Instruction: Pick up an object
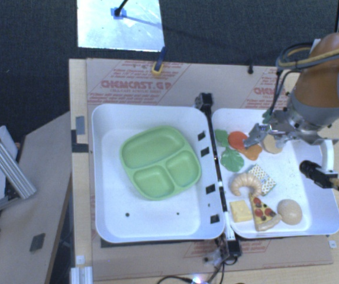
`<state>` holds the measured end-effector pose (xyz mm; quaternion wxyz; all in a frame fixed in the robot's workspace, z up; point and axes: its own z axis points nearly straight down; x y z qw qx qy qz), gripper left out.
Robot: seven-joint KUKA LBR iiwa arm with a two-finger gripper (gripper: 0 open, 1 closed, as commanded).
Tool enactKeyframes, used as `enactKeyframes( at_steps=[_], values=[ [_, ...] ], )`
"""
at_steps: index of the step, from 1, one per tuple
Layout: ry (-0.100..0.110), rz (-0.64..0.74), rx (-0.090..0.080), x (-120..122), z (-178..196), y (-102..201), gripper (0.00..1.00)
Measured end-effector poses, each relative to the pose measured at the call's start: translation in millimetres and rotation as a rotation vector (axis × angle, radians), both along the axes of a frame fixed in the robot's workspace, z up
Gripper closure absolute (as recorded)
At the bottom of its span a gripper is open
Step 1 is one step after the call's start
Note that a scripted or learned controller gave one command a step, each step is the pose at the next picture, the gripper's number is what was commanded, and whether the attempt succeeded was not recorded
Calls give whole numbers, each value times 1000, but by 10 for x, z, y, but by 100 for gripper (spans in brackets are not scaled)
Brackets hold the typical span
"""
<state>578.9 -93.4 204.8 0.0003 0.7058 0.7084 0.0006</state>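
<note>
Nearest, along the front of the right bin (329, 218), a pizza slice (264, 213) is seen with its long axis running from front right to back left, tip toward the croissant (246, 184), flanked by a cheese cube (240, 210) and an egg (289, 211). Farther back, the gripper (258, 136) is held low over a tomato (238, 139) and lettuce leaves (232, 160); its opening cannot be told. A green divided plate (160, 161) is seen in the left bin (107, 218).
</note>
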Motion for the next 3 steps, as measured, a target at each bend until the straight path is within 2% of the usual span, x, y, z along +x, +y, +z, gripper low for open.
enactKeyframes(
  at_steps=[3],
  values=[
    [1,-4,0,-3,-1214,25,0]
  ],
)
